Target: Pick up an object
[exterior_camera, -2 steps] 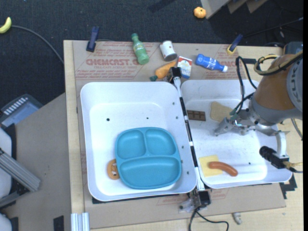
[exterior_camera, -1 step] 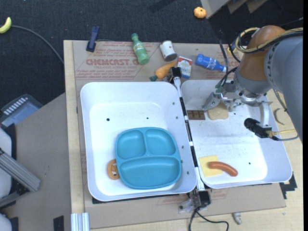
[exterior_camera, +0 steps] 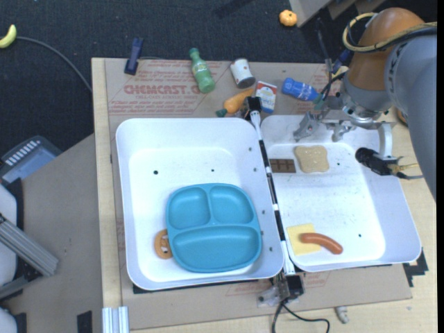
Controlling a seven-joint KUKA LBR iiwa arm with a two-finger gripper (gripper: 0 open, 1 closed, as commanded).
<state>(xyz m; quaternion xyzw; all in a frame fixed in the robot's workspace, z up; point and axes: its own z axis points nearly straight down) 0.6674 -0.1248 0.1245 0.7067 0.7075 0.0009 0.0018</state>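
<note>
My gripper [exterior_camera: 322, 128] hangs over the back edge of the right bin [exterior_camera: 388, 207], and its two metal fingers [exterior_camera: 304, 127] stand apart with nothing between them. Just in front of it a tan slice of toast [exterior_camera: 312, 159] lies flat on the bin floor, with a small brown chocolate bar [exterior_camera: 281, 165] to its left. At the bin's front lies a red sausage [exterior_camera: 322, 242] on a yellow cheese slice [exterior_camera: 300, 238]. The grey arm with its orange band [exterior_camera: 381, 40] comes in from the upper right.
The left bin [exterior_camera: 139, 151] holds a blue divided plate [exterior_camera: 211, 226] and a small brown pretzel [exterior_camera: 162, 245] beside it. Behind the bins lie a green bottle [exterior_camera: 202, 71], a white can [exterior_camera: 241, 73], a blue bottle [exterior_camera: 300, 89], a carton [exterior_camera: 265, 96] and a carrot [exterior_camera: 236, 103].
</note>
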